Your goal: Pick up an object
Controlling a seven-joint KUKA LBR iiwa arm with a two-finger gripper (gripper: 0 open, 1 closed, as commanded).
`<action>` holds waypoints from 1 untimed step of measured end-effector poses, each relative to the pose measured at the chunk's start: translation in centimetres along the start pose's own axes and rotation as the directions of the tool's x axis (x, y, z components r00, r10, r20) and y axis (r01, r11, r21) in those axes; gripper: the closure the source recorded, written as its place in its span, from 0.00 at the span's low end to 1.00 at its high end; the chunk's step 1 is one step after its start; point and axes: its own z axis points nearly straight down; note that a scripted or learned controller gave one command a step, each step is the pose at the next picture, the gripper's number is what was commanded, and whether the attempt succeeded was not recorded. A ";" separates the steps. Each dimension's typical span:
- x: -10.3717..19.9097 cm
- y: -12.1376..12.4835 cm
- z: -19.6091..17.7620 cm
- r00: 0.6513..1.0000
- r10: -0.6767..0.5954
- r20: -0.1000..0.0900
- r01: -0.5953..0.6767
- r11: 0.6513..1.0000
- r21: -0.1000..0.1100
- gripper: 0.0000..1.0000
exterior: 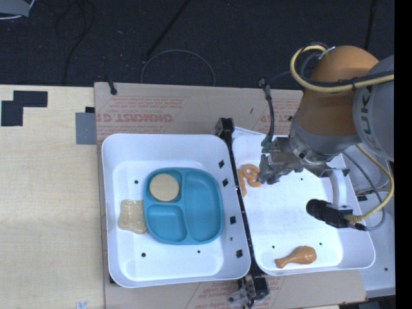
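Camera view. The hand [265, 172] is low at the left side of the right bin [290, 227], just beside or touching an orange pretzel [248, 174]. I cannot tell whether the hand is spread, pressed together or pinching the pretzel, because the wrist covers that spot from above. The pretzel is my likely target. It lies close against the wall shared with the left bin [122, 163].

Risks:
- The pretzel sits near the wall. The hand may strike the rim, or nudge the pretzel aside instead of closing around it.
- The pretzel is thin and flat, so a grip on one loop may slip on the lift.
- A drumstick [296, 257] lies well apart at the front of the bin, so I expect no interference from it.

Hard to make out:
- The pretzel's right part is hidden under the hand.
- The arm [335, 102] blocks the back right of the bin.
- The tray [193, 208] in the left bin holds a pale disc [163, 187], and I cannot identify it.
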 end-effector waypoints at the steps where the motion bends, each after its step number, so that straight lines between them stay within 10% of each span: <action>1: 4.2 -1.5 0.6 1.000 0.000 0.000 0.000 1.000 0.000 1.00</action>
